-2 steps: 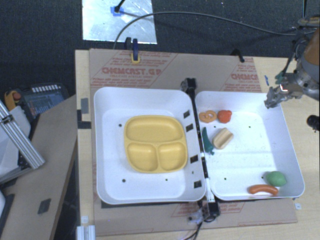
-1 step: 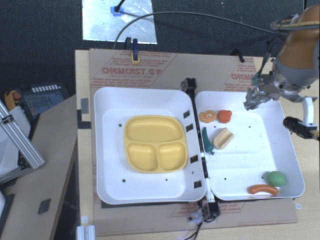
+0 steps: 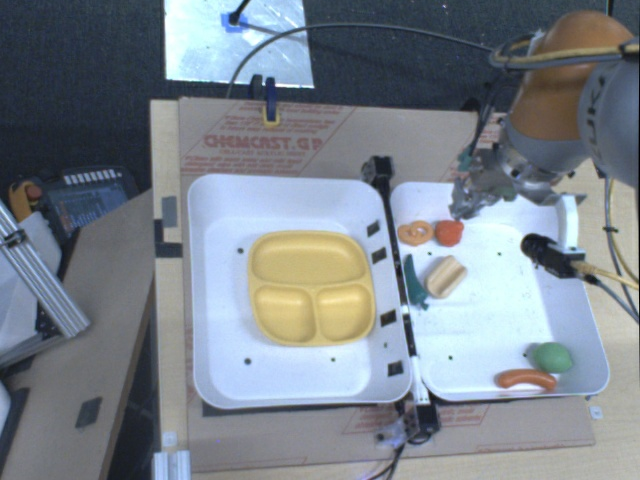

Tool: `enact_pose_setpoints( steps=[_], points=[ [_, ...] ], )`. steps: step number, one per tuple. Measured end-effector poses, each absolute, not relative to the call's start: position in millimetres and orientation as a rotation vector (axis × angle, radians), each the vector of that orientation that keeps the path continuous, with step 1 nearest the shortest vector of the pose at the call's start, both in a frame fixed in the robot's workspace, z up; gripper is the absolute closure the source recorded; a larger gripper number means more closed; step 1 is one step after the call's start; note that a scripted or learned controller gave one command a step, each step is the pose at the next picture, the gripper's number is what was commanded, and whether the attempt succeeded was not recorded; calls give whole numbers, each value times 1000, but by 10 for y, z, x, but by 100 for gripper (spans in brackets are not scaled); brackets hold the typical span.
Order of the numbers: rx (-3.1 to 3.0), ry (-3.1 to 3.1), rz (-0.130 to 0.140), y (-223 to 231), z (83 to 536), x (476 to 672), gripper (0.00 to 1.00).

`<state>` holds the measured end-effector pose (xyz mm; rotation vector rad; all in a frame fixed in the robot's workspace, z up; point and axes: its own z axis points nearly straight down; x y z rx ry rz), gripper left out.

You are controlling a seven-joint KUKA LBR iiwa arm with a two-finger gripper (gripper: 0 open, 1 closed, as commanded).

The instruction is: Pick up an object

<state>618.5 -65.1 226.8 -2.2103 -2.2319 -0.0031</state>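
My gripper point(image 3: 463, 208) hangs over the back left part of the right bin point(image 3: 500, 368), just above and behind a small red-orange ball point(image 3: 450, 232). An orange ring point(image 3: 414, 233) lies just left of that ball. A tan bread roll point(image 3: 446, 276) rests near the bin's left wall beside a teal piece point(image 3: 413, 283). At the front right of the bin lie a green ball point(image 3: 552, 357) and an orange sausage point(image 3: 525, 379). Nothing shows between the fingers.
The left bin point(image 3: 215, 298) holds a yellow divided plate point(image 3: 310, 286). A black divider with clips point(image 3: 392, 268) runs between the two bins. The bench's cardboard sheet point(image 3: 300, 138) lies behind the bins.
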Motion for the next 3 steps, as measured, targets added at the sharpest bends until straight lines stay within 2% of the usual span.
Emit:
enact_pose_setpoints(
  steps=[3],
  points=[
    [-2211,-2232,-6,1059,2385,6208,100]
  ],
)
